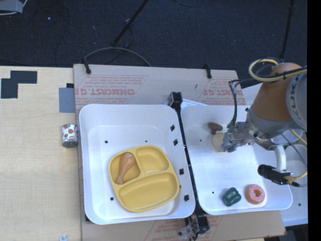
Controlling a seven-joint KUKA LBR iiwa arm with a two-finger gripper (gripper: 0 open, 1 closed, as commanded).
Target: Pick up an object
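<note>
In the right bin [210, 195] my gripper [228, 143] is down near the upper middle, over a pale round object [217, 141] that it partly hides. A small brown object [215, 127] lies just above and left of it. A dark green block [231, 197] and a pink frosted donut [255, 194] lie near the bin's front edge. The left bin holds a yellow divided plate [145, 190] with a chicken drumstick [125, 167] in its upper left compartment.
The black divider [183, 149] runs between the two bins. A small patterned can [69, 135] lies on the bench left of the left bin [95, 185]. A black clamp-like part [273, 174] and cables hang beside the arm at the right.
</note>
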